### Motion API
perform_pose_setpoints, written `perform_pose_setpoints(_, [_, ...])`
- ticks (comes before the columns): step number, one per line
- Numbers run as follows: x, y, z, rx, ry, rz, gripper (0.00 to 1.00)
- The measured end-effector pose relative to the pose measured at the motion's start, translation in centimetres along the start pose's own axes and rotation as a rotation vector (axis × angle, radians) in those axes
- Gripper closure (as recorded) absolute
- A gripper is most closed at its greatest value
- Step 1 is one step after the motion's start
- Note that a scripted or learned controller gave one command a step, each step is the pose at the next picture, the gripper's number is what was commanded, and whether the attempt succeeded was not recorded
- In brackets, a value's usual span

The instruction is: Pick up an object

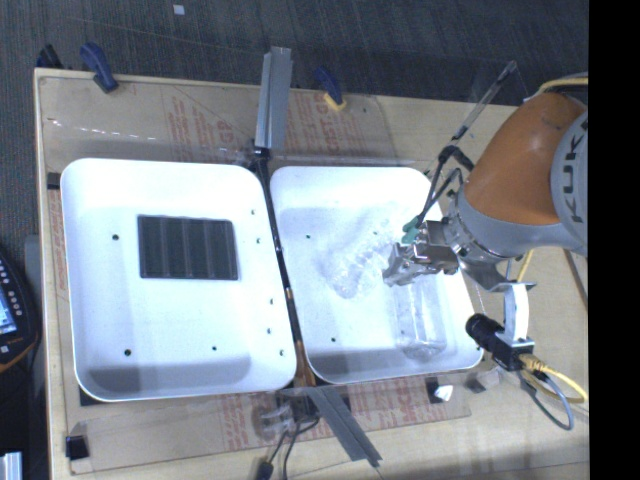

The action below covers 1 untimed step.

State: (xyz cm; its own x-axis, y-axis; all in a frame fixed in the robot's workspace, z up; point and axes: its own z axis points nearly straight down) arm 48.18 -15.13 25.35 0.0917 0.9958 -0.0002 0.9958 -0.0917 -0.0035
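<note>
From my remote view, a clear plastic bottle (pixel 420 323) lies near the right bin's (pixel 330 193) front right corner. Beyond it the gripper (pixel 408 265) hangs low beside crumpled clear plastic (pixel 352 261) mid-bin, presumably positioned for a grasp; I cannot tell its jaw state.

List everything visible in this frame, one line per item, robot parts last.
Bins: two, white, side by side on the bench.
Grid: one, dark grey, in the left bin.
Clear objects: number unclear, transparent, in the right bin, near the gripper.
Clamps: two, blue, at the bench's far edge.
Bench: one, pale wood.
Arm: one, grey and orange, at right.
Gripper: one, metallic, low over the right bin.
</note>
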Motion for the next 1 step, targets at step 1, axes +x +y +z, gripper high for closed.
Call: perform_pose_setpoints(1, [-2.82, 0.81, -3.81, -0.003, 0.0, 0.018, 1.0])
